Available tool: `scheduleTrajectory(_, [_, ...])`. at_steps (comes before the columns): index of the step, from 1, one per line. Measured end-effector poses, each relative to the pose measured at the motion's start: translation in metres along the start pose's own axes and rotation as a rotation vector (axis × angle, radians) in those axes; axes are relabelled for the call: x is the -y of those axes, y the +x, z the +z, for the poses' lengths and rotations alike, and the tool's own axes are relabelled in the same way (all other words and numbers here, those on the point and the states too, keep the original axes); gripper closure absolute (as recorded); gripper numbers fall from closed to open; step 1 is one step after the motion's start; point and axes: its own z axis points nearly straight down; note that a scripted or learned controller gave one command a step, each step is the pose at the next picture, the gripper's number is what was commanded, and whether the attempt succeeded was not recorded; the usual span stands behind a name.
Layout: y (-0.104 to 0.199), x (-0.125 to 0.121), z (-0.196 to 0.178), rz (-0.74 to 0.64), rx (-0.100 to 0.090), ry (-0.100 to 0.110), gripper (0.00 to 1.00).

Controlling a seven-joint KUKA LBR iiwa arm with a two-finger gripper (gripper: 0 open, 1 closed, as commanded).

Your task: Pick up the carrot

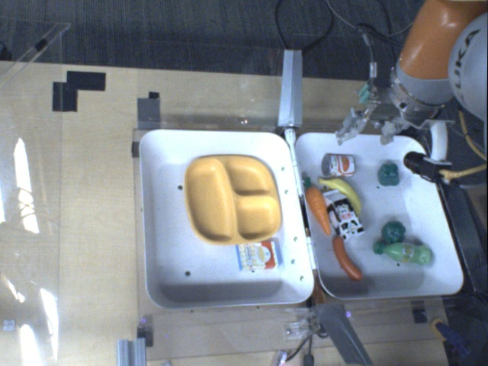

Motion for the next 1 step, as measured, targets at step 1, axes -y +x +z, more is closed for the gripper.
scheduleTrajectory(1, [0.0007, 0.0495, 0.1321, -0.145, 0.004, -0.007, 0.00])
